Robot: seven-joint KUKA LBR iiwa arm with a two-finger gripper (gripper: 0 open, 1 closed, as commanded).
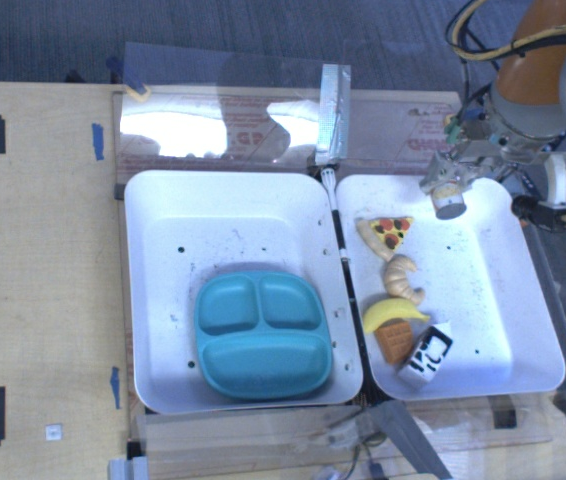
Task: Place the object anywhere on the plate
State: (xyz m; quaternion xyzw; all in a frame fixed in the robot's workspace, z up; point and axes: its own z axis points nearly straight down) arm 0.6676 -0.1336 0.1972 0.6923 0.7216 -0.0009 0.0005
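A teal plate [261,343] with three compartments lies in the left bin [163,228], toward its near side. Toy foods lie along the left side of the right bin [503,298]: a pizza slice [386,233], a croissant [401,277], a yellow banana [395,314], an orange piece [396,342] and a black-and-white block [427,351]. My gripper [448,196] hangs over the far edge of the right bin, right of and beyond the pizza slice, apart from all the toys.
The divider wall between the two bins [341,268] runs between the plate and the toys. A clear plastic panel [233,118] and an upright metal bar [331,113] stand behind the bins. Cables [493,18] loop above the arm's wrist.
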